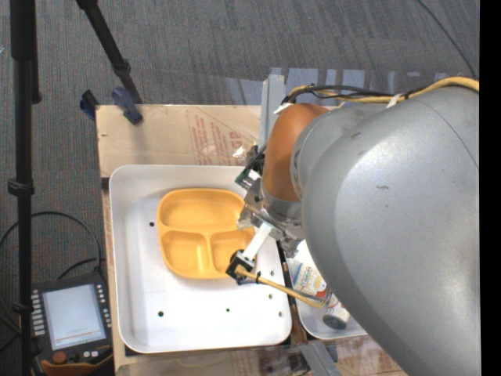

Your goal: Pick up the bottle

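Note:
The bottle [315, 282] is white with a coloured label and a dark cap. It lies on its side in the right bin [313, 329], mostly hidden under the arm. My gripper [262, 219] hangs below the orange wrist band over the right edge of the left bin [125, 210]. It is just beside the yellow plate's right rim and up and to the left of the bottle. The wrist hides the space between the fingers, and I see nothing held.
A yellow divided plate [196, 233] lies in the left bin, toward its upper right. The big grey arm covers most of the right bin. Cardboard [180, 135] lies behind the bins. A pendant screen [72, 316] sits at lower left.

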You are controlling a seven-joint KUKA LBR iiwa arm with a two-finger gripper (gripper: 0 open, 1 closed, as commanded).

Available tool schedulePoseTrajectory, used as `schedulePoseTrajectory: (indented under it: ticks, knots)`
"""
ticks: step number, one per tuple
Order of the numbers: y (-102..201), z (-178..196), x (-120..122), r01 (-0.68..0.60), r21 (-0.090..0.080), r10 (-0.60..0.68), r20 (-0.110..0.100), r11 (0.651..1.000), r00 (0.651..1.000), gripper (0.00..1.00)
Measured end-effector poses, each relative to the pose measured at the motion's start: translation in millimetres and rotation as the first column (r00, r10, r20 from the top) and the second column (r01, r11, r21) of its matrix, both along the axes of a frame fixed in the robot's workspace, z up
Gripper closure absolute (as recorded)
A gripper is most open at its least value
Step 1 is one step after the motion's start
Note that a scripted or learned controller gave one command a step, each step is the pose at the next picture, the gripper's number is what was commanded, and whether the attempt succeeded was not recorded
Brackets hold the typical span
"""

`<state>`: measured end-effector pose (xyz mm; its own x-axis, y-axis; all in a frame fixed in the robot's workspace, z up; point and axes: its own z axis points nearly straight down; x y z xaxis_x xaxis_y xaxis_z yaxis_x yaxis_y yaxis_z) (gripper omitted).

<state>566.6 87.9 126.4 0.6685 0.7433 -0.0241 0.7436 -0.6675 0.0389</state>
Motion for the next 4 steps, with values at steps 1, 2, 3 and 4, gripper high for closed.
schedulePoseTrajectory:
  ticks: [1, 2, 3, 4]
  knots:
    - [-131, 60, -48, 0.015, 0.045, -0.014, -0.018, 0.999, 1.0, 0.0]
    - [-133, 60, -34, -0.263, 0.045, 0.264, -0.016, 0.964, 0.964, 0.0]
    - [-95, 59, -88, 0.176, 0.045, -0.175, -0.021, 0.983, 0.984, 0.0]
    - [-28, 59, -92, 0.461, 0.04, -0.46, -0.02, 0.887, 0.888, 0.0]
